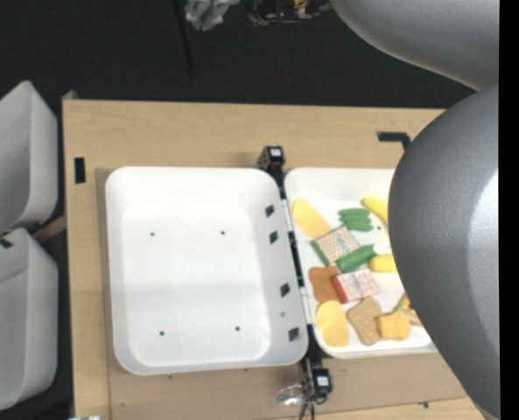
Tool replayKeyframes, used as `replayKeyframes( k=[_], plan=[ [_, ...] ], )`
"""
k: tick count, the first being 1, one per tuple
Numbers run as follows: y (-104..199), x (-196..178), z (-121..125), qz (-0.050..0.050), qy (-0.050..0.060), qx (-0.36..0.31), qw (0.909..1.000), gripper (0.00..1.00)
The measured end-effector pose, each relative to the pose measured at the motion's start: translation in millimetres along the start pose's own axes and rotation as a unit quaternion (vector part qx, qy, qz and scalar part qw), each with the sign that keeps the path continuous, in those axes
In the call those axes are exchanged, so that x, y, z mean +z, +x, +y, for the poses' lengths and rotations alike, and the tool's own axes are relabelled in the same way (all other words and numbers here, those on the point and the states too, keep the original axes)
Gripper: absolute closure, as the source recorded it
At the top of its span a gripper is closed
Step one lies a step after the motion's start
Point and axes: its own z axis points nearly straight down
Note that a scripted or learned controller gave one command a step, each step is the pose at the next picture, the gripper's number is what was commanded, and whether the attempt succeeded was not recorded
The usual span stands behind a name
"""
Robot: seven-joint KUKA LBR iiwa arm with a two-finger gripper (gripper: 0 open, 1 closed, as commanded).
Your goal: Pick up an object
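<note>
My grey arm [452,234] looms over the right bin [329,182], where small food pieces [351,283] lie clustered. I cannot tell my end effector's state. Left bin [198,269] alongside.

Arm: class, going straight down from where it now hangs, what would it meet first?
Probably the food pieces in the right bin, which the arm hangs over; which piece is unclear, as depth is hard to judge.

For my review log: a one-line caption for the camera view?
Grey arm looms over right bin of toy foods, beside left bin.
</note>
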Motion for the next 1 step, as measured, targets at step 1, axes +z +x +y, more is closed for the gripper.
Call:
replayKeyframes(
  k=[1],
  plan=[
    [-27.0,115.9,-1.1,-0.005,0.015,0.004,0.9999,1.00]
  ],
)
